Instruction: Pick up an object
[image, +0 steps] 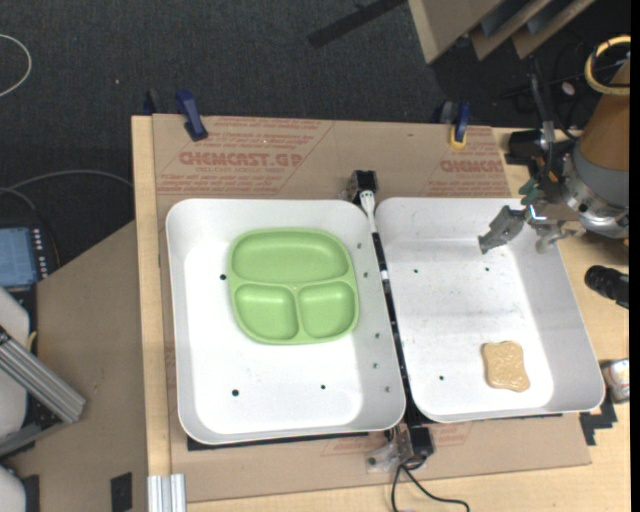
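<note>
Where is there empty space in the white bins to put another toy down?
In the left bin, the bare floor runs along the front edge, below the green plate, which crowds the middle. In the right bin, the middle is bare, between the end effector at the back and the tan cookie in the front right corner.

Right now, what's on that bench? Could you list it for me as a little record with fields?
left bin: holds a green divided plate, three compartments
right bin: holds a tan flat cookie-like piece near its front right corner
pincer: over the right bin's back right part, apart from the tan piece
holding anything: nothing seen between its fingers
</note>
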